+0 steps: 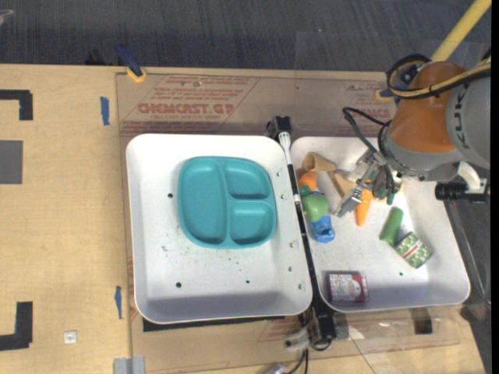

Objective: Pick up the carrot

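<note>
The carrot (362, 209) is a small orange stick lying tilted in the right bin (448, 283), near its middle. My gripper (365, 193) reaches in from the right, under the arm's orange band, and sits right over the carrot's upper end. The wrist hides where the two meet, so I cannot see whether the carrot is gripped or lying on the bin floor.
Left of the carrot lie a tan wooden piece (334, 176), an orange item (309, 181), a green toy (316, 206) and a blue piece (322, 231). A green stick (392, 224), a green patterned can (413, 248) and a red can (345, 287) lie nearby. The left bin (156, 271) holds a teal divided plate (228, 201).
</note>
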You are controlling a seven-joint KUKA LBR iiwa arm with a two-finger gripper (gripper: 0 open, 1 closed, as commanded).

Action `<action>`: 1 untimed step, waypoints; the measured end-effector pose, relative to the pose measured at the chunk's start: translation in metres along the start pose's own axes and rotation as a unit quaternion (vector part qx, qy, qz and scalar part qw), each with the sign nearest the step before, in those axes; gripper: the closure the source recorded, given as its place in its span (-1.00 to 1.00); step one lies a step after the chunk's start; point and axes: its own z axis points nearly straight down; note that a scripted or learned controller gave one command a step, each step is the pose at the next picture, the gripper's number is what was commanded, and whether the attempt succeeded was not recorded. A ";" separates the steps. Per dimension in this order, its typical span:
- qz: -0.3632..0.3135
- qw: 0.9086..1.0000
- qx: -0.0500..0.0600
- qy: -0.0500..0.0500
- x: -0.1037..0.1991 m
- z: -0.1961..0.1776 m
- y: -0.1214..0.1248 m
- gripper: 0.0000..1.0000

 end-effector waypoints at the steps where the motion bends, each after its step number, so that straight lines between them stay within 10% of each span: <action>1: 0.091 0.996 0.002 -0.002 -0.002 -0.001 -0.038 -1.00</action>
